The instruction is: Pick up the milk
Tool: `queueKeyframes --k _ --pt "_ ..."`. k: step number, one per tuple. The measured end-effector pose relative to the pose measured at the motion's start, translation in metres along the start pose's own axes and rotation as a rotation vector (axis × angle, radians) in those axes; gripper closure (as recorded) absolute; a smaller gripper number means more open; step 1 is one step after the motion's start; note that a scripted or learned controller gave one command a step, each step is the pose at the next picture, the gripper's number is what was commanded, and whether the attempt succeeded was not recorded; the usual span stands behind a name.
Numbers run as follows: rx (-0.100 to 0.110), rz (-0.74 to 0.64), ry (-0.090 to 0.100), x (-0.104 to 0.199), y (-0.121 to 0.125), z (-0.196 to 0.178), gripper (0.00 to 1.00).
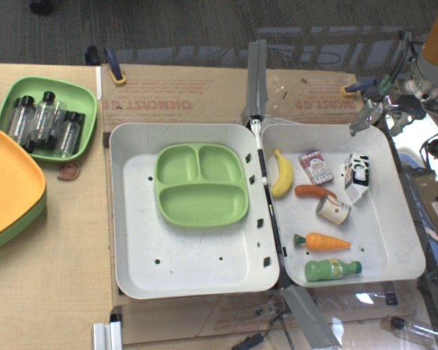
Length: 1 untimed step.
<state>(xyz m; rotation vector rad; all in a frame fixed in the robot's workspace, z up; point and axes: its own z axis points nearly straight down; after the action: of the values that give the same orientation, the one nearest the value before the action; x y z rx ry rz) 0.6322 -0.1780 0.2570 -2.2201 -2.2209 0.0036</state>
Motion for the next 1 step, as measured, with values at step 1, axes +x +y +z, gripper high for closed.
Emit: queueKeyframes --k 1 --pt "-0.003 -0.083 0.009 -0.0339 -0.0095 0.1653 0.00"
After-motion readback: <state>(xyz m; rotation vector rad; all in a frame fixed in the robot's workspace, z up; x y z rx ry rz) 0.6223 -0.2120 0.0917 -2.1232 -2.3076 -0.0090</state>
